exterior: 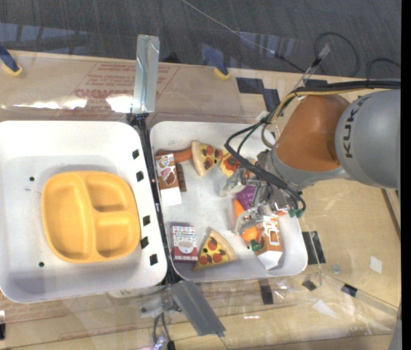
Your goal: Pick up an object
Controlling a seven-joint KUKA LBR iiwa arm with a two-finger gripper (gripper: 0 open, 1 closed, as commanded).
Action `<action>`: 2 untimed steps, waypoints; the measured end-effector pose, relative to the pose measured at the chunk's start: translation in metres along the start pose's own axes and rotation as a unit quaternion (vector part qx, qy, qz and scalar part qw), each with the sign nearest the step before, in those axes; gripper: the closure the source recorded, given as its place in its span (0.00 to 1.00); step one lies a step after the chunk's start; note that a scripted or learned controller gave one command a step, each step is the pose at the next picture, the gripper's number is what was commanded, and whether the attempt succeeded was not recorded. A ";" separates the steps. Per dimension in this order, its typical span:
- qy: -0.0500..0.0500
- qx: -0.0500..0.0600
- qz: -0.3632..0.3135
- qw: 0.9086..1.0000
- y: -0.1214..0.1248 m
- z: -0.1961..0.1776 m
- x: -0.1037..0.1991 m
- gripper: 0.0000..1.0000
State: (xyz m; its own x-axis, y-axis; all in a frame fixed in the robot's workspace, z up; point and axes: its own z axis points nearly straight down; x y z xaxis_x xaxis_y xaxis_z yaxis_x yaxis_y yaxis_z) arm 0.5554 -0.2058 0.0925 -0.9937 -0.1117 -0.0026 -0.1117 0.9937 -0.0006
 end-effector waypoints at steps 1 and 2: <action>0.001 0.000 0.028 1.000 0.034 0.000 0.035 0.00; 0.001 -0.001 -0.098 0.995 0.081 0.001 0.059 0.00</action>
State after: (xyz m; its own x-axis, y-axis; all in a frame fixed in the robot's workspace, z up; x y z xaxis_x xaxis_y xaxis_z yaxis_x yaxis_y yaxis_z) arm 0.4877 -0.1316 0.0918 -0.9530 -0.3029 0.0003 -0.3029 0.9530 0.0010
